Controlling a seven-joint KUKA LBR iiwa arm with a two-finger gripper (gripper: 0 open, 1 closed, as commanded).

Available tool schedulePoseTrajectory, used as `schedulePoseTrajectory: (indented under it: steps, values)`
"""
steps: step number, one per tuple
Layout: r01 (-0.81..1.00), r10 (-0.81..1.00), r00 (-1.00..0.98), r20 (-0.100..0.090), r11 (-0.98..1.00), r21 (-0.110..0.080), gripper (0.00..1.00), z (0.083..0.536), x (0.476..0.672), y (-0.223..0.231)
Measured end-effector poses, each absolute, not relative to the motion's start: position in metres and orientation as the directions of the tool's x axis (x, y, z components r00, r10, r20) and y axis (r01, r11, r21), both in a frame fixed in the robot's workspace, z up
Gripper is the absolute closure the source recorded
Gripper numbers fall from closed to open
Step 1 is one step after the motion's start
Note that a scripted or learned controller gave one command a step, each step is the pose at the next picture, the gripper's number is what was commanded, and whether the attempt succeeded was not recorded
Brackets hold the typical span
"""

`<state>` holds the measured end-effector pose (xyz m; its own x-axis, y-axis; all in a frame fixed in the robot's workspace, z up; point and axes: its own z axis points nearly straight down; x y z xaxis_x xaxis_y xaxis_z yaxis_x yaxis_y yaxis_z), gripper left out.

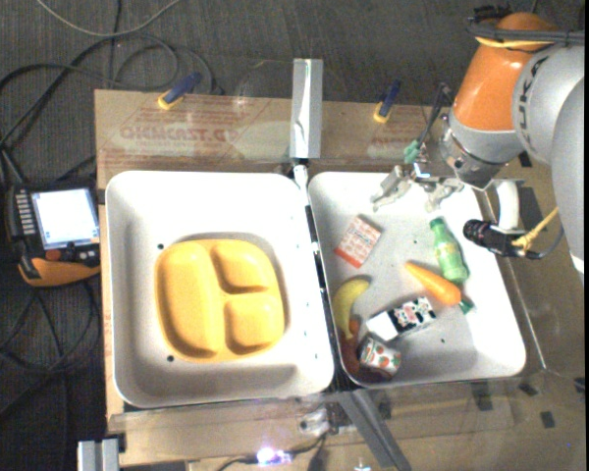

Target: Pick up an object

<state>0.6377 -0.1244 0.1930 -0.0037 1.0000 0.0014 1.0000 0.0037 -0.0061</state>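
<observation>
Nothing has been picked up as yet. The gripper is seen over the far part of the right bin, its fingers spread wide with nothing between them, so the grasp and the lift are both judged to be left to do. No single object is named by the task; the candidates are all lying in the right bin. Nearest the gripper, just below it, a small red-and-white packet is lying flat on the bin floor. To its right a green bottle is lying on its side, and just below that a carrot, the two apparently touching at the bottle's lower end. Toward the near left corner a banana is set against the wall, with a black-and-white carton beside it and a red-and-white box just below. The left bin holds one thing, a yellow tray with three compartments, lying in the middle, well apart from the gripper. The packet or the bottle would be judged the closest reach.
</observation>
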Motion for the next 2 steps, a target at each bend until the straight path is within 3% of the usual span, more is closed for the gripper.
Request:
schedulePoseTrajectory:
  steps: [1, 2]
  values:
    - [1.0, 1.0, 0.01, 0.001, -0.01, -0.007, 0.0, 0.124, 0.573, -0.175]
    - [1.0, 1.0, -0.024, 0.011, 0.024, 0.001, 0.0, 0.095, 0.585, -0.173]
